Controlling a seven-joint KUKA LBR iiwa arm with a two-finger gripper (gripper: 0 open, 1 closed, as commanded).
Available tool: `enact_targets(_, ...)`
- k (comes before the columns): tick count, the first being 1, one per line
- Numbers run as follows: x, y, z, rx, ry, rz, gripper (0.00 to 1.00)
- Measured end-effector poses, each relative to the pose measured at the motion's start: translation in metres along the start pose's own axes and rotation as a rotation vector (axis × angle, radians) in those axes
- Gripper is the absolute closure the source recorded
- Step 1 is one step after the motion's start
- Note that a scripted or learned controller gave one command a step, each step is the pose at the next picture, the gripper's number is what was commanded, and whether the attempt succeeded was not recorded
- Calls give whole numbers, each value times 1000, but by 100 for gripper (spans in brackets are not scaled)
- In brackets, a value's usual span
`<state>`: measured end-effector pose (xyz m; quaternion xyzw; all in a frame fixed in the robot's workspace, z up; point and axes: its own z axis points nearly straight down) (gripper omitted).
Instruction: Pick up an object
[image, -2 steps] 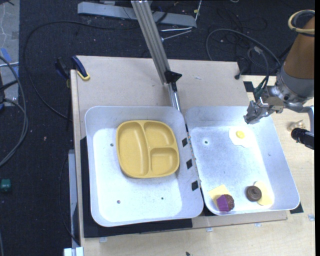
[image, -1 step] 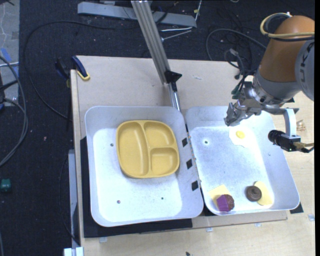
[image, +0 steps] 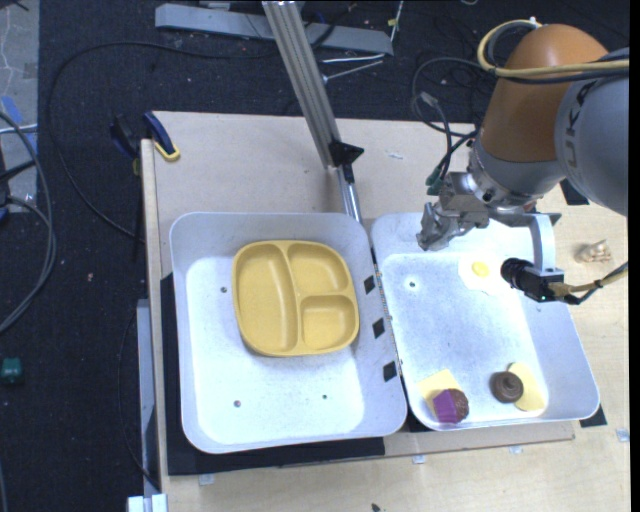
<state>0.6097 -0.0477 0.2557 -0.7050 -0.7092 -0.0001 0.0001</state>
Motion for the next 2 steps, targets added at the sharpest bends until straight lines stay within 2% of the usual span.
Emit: enact_targets(2,110,0,24,1,0,0,100)
